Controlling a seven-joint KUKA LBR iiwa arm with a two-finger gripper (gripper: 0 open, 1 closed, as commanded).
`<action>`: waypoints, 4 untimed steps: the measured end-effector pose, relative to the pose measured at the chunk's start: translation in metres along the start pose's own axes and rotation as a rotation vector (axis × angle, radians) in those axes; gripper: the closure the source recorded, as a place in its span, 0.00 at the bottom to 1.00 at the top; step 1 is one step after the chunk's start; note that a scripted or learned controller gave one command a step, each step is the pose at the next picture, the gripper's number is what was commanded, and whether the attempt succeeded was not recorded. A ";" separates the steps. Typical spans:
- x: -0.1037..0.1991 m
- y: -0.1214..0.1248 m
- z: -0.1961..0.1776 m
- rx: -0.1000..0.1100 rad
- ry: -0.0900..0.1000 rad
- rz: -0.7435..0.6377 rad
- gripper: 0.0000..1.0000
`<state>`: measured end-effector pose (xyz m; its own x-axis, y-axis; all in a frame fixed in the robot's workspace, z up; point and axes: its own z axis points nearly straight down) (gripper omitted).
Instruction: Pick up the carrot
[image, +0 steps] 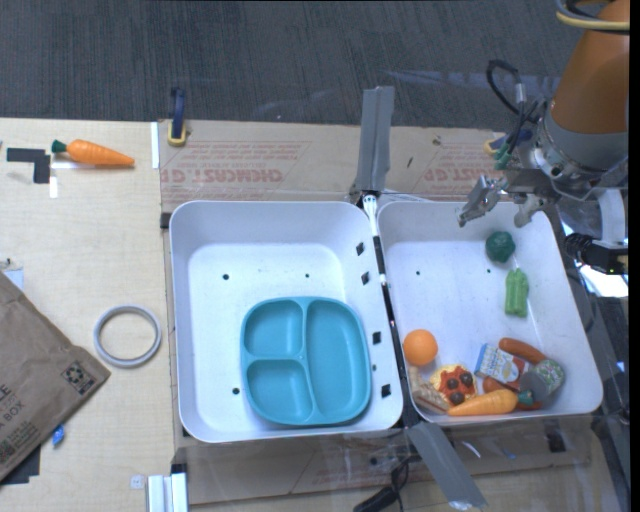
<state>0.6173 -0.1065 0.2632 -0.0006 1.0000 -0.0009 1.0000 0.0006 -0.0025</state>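
Starting at the far left of the table (80, 250), there's a flattened brown cardboard box (35, 375) poking in from the corner, and up near the back edge a toy carrot (92, 153) is lying flat, leafy end pointing left, next to a black bracket (32, 160). A roll of tape (127, 334) sits on the wood just left of the bins.

Next comes the left bin (200, 260), and all it's got in it is a teal divided plate (304, 360) sitting toward the front.

The right bin (440, 270) is where the clutter is. An orange ball (420, 347) sits near the left wall, and the front right corner has a pile: a pizza slice toy (450, 385), a second carrot (484, 403) lying flat at the front with its tip pointing left, a small carton (494, 362), a sausage (521, 349) and some grey round thing (545, 377). Farther back on the right side there's a green pickle-looking piece (516, 293) and a dark green lump (500, 246) just above it.

The gripper (505, 198) hangs over the back right corner of that bin, just above the dark green lump. Its fingers look spread apart with nothing between them. It's well apart from either carrot.
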 end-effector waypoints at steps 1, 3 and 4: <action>-0.005 0.003 -0.037 -0.002 -0.001 -0.003 0.00; 0.078 -0.096 0.073 0.001 0.000 -0.018 0.00; 0.160 -0.099 0.055 -0.002 0.000 -0.047 0.00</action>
<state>0.5180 0.0534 0.2081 -0.0477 0.9989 -0.0011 0.9989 0.0477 -0.0010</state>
